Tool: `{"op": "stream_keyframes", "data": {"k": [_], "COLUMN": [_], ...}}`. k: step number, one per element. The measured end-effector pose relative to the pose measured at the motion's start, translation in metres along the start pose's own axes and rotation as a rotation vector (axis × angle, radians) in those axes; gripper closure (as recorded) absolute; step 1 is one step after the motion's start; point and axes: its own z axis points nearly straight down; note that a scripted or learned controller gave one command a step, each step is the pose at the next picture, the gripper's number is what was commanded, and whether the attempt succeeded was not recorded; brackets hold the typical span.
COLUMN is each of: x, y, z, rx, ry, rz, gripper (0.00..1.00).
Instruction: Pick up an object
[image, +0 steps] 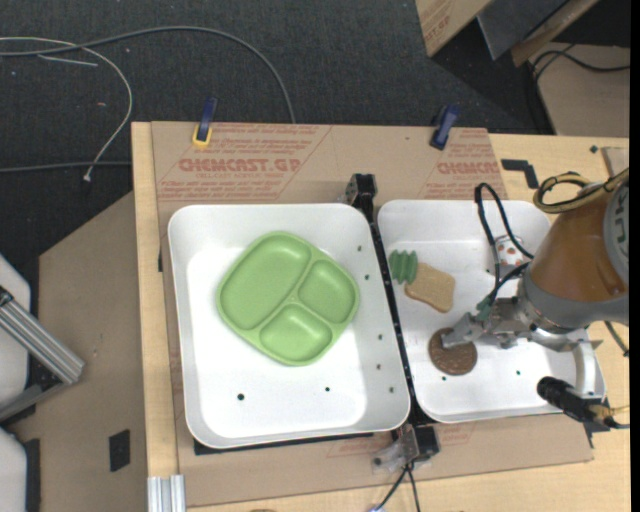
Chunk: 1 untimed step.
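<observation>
In the right bin (520, 395) lie three small things: a brown round disc (455, 359), a tan toast-shaped piece (432, 288) and a small green ribbed item (403, 266) beside it. My gripper (463, 336) reaches in from the right and hangs low right over the top edge of the brown disc, seemingly touching it. The grey arm with its orange band (585, 260) covers the right part of that bin.
The left bin (200, 380) holds a green divided plate (288, 297) in its middle. Black cables (492, 225) loop over the right bin's far side near the arm. A black clamp (361, 188) sits between the bins at the back.
</observation>
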Motion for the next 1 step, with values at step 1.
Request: {"op": "stream_keyframes", "data": {"k": [1], "x": [-0.0001], "y": [0.0020], "z": [-0.0138], "rx": [-0.006], "ry": [-0.002], "rz": [-0.002], "gripper": [1.00]}}
